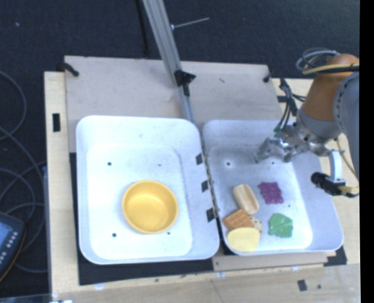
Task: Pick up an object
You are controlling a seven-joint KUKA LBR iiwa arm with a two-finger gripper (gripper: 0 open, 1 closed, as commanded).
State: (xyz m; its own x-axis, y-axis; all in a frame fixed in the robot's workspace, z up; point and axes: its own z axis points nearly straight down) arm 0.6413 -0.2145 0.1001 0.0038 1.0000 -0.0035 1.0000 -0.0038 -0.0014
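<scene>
Pick not started — gripper (272,151) sits at 12 o'clock in the right bin (325,235), fingers apart and holding nothing, while tan block (245,198), purple piece (271,192), green piece (280,225) and yellow piece (244,238) lie untouched toward 6 — descent, grasp and lift all remain.

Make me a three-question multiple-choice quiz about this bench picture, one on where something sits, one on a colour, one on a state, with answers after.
1. Where is the yellow bowl?
A. left bin
B. right bin
C. on the bench outside both bins

2. What colour is the small item nearest the right bin's front right corner?
A. purple
B. green
C. blue

3. How is the pincer placed?
A. pressed into the bowl
B. above the right bin's back part, apart from the items
C. lifting the purple piece

Answers:
A, it lies in the left bin.
B, the green piece sits there.
B, the purple piece lies nearer the front.
</scene>
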